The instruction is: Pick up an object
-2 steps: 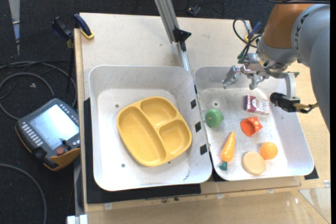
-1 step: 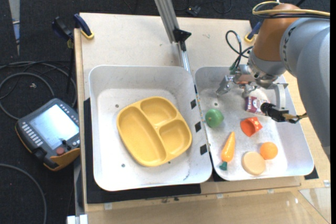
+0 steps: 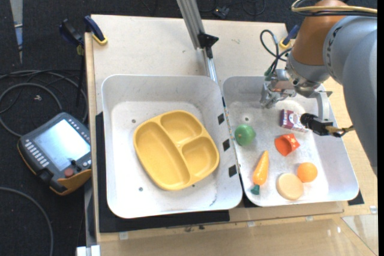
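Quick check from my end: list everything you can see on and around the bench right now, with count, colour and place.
Bins: 2, white, side by side on the bench; left bin, right bin.
Divided plate: 1, yellow, left bin, three compartments.
Green ball: 1, green, right bin, near its left wall.
Toy carrot: 1, orange with green tip, right bin, front left.
Carton: 1, white and maroon, right bin, back.
Red piece: 1, red-orange, right bin, centre.
Orange ball: 1, orange, right bin, front.
Round disc: 1, cream, right bin, front.
Teach pendant: 1, orange and grey, floor, left of the bench.
Arm: 1, grey with orange band, right side.
Gripper: 1, over the right bin's back.
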Controlling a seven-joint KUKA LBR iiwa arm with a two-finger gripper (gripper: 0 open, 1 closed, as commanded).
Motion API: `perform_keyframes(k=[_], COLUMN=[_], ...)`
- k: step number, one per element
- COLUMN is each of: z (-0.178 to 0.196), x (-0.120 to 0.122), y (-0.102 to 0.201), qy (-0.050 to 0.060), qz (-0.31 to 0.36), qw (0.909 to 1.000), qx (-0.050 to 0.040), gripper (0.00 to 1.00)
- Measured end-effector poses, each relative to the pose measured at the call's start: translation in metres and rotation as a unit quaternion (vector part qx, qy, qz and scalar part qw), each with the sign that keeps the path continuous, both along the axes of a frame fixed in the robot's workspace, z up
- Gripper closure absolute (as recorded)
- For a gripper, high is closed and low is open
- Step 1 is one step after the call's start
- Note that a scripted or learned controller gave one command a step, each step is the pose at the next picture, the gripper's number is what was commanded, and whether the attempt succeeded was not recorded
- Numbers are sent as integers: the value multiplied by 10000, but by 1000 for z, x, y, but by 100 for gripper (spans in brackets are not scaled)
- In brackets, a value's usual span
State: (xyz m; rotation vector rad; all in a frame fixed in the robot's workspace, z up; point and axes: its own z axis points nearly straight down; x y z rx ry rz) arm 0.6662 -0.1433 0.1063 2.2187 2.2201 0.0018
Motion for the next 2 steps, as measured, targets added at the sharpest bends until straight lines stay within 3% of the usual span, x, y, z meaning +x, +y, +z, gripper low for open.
perform_keyframes(k=[2], z=[128], x=[4], y=[3], qy=[-34], qz=[13], qw=[10000], qx=[-4], gripper=[100])
